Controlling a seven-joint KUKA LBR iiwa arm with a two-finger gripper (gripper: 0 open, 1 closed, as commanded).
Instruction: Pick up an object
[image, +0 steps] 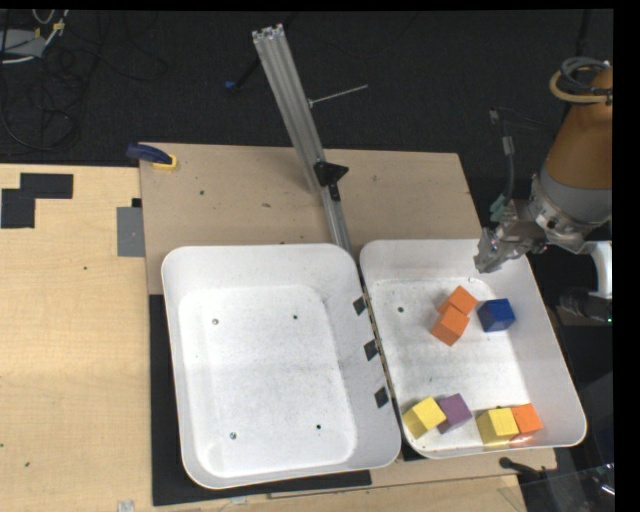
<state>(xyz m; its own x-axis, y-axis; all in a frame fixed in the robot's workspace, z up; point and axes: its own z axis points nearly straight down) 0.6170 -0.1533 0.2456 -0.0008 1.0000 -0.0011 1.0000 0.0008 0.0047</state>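
Note:
The right bin (540, 350) holds several small blocks. An orange block (455, 314) lies near its middle with a blue cube (496, 314) just to its right. Along the front edge sit a yellow block (424, 415), a purple block (455, 410), another yellow block (496, 425) and an orange block (525, 418). My gripper (487, 259) hangs over the bin's back right part, above and behind the blue cube, clear of every block. Nothing shows between its fingers.
The left bin (180, 300) lies beside the right one, joined by black clips (370, 350). A slanted metal rail (300, 120) rises behind the bins. A blue and yellow clamp (152, 155) sits at the bench's back left corner.

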